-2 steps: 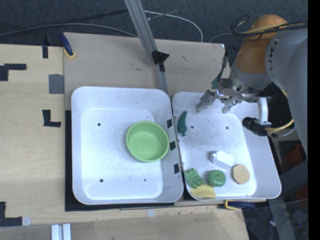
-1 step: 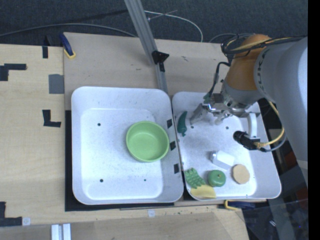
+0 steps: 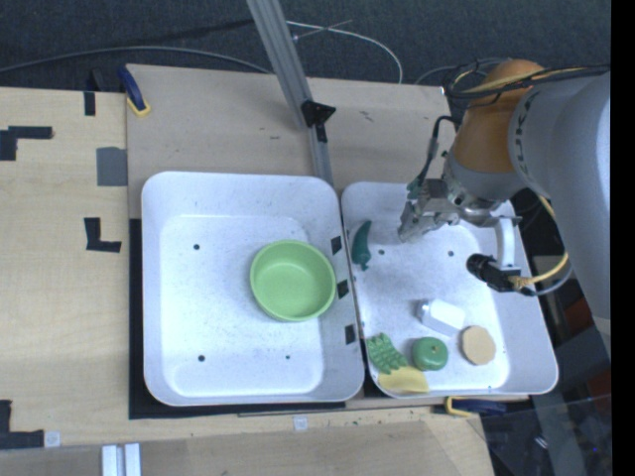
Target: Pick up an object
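Overhead, the grey arm with its orange band reaches over the right bin, and its claw hangs above the far part of that bin, just beyond a small dark teal object that lies by the bin's left wall. Whether the claw is spread or pressed together cannot be told; nothing is seen between its tips.

Taking the right bin as the landmark: near its middle lies a small white piece. Toward its near edge sit a round green item, a tan disc just to that item's right, a ribbed green piece to its left, and a pale yellow thing at the very rim. All of these rest on the bin floor, well apart from the claw.

Touching the right bin's left side is the left bin, which holds a light green bowl, upright, toward the side nearest the right bin. Both bins stand on the wooden desk.
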{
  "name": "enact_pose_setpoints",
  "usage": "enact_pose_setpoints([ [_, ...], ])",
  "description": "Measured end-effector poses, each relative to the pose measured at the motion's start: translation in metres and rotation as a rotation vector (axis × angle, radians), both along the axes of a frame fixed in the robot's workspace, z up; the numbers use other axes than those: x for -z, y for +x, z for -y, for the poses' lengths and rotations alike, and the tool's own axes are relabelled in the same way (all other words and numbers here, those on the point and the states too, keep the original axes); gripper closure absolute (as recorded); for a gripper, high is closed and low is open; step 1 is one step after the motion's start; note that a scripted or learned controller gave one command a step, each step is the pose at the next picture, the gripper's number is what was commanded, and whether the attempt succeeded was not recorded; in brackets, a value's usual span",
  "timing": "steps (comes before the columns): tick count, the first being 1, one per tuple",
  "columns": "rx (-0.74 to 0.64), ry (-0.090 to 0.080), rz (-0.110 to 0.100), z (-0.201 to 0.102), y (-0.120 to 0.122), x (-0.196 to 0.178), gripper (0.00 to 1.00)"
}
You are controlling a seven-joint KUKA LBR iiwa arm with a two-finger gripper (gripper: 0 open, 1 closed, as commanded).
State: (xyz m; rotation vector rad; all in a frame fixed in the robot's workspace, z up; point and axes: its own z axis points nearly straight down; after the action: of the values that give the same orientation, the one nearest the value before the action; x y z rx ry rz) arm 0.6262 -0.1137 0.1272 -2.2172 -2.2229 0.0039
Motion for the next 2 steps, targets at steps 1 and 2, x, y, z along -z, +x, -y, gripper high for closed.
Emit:
enact_pose_setpoints([
  [1,0.001,-0.001,0.008,0.001,0.001,-0.064,1.0],
  [2,0.0,0.0,0.007,-0.005,0.004,-0.108,1.0],
])
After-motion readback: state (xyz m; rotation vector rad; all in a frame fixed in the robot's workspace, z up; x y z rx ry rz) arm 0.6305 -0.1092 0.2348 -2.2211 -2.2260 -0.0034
